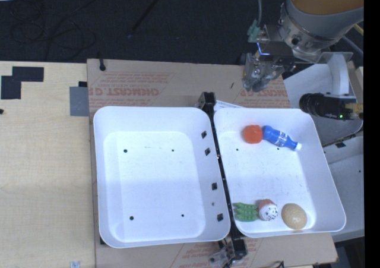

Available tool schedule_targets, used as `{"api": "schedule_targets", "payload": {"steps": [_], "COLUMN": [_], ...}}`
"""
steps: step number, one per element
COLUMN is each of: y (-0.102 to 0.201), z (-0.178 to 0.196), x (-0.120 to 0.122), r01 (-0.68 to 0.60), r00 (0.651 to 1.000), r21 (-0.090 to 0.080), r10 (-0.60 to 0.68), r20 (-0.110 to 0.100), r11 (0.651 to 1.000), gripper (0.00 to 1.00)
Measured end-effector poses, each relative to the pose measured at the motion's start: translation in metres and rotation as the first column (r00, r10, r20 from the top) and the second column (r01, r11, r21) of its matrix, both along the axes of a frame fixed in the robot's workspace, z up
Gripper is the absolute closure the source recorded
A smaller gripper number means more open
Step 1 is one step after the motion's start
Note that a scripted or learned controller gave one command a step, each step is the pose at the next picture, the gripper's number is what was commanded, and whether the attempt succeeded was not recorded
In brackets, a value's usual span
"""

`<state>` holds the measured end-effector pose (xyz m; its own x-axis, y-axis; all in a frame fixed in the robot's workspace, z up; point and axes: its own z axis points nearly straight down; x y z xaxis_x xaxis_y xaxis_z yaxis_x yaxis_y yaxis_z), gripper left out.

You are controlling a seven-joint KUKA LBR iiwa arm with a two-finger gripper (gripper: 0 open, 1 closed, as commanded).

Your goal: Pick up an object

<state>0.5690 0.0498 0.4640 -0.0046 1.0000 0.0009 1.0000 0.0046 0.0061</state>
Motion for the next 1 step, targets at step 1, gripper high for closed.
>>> {"api": "schedule_targets", "payload": {"steps": [1], "y": [-0.1098], "z": [-0.0637], "x": [-0.0374], "r01": [0.014], "r00": [1.000], "r21": [-0.003], "r10": [-0.014], "r20": [-0.014], "r11": [1.000], "gripper": [1.00]}}
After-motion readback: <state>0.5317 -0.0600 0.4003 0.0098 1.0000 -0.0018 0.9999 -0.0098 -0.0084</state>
